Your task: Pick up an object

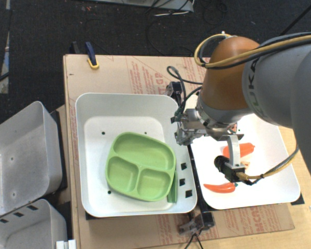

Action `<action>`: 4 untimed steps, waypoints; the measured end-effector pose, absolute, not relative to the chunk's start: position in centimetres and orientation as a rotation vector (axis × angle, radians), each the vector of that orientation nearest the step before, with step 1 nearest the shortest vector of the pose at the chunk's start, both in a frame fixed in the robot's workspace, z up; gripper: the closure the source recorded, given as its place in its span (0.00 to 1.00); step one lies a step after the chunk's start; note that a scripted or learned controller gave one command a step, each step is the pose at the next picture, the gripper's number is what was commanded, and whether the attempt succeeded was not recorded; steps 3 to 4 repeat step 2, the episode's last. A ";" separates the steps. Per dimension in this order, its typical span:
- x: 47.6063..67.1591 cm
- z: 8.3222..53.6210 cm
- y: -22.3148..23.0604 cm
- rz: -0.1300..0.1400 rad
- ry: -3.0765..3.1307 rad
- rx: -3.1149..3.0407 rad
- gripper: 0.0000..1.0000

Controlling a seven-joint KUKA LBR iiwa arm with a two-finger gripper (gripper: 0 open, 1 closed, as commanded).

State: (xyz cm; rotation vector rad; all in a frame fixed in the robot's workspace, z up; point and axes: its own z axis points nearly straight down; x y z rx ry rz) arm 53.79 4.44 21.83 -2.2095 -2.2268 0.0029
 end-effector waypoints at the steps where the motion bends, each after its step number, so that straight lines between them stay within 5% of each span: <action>1: 51.9 23.7 9.2 -0.002 -2.230 -2.212 1.00; 2: 52.0 23.6 8.9 0.000 -2.222 -2.221 0.00; 4: 52.0 23.6 8.9 0.000 -2.222 -2.221 0.00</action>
